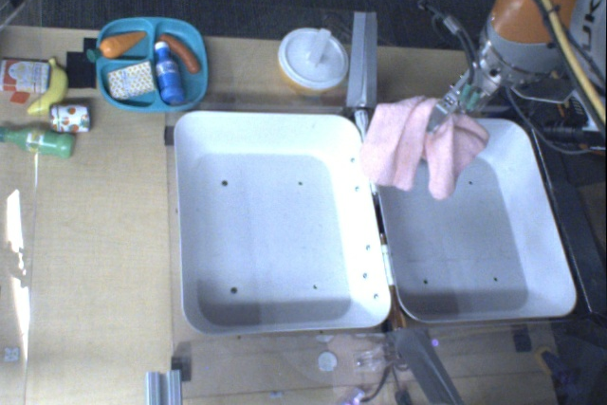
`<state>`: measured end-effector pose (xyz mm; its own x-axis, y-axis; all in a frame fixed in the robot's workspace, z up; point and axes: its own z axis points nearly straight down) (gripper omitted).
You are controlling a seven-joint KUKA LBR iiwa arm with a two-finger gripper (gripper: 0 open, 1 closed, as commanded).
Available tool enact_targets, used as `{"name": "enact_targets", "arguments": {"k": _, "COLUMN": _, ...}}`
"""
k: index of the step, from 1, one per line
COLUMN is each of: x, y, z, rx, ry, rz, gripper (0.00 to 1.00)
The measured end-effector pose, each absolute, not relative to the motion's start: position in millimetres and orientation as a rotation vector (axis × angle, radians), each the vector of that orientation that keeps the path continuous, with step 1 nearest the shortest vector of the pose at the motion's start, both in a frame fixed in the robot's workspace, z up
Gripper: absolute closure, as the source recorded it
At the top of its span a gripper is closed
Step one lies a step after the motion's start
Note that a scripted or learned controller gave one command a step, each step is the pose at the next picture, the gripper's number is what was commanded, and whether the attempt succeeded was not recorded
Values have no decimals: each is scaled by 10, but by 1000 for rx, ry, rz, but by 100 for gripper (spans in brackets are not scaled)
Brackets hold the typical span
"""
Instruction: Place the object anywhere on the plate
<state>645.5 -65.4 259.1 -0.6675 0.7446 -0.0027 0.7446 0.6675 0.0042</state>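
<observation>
A pink cloth (410, 143) hangs in folds over the far left corner of the right bin (493, 289), bunched up at its top. My gripper (446, 113) comes in from the upper right and is shut on the cloth's upper fold, with the fabric drooping on both sides of the fingers. The plate (194, 62) is a blue sectioned dish on the bench at the far left, beyond the left bin (275, 299). It holds toy food: a carrot, a sausage, a blue bottle and a cracker-like piece.
A white lidded cup (314, 59) stands behind the bins next to a metal post (360, 62). At the bench's left edge lie a banana (52, 85), a small can (69, 118), a green bottle (38, 141) and a carton (24, 74).
</observation>
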Motion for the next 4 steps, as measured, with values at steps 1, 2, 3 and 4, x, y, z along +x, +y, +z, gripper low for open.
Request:
{"name": "enact_targets", "arguments": {"k": 1, "x": 6469, "y": -640, "z": 2249, "rx": 1277, "ry": 2866, "rz": 3, "gripper": 100}}
{"name": "enact_targets", "arguments": {"k": 2, "x": 6370, "y": -102, "z": 2162, "rx": 680, "ry": 3063, "rz": 4, "gripper": 100}}
{"name": "enact_targets", "arguments": {"k": 3, "x": 6232, "y": 417, "z": 2101, "rx": 59, "ry": 3137, "rz": 4, "gripper": 100}}
{"name": "enact_targets", "arguments": {"k": 4, "x": 6100, "y": 1019, "z": 2136, "rx": -4, "ry": 3137, "rz": 4, "gripper": 100}}
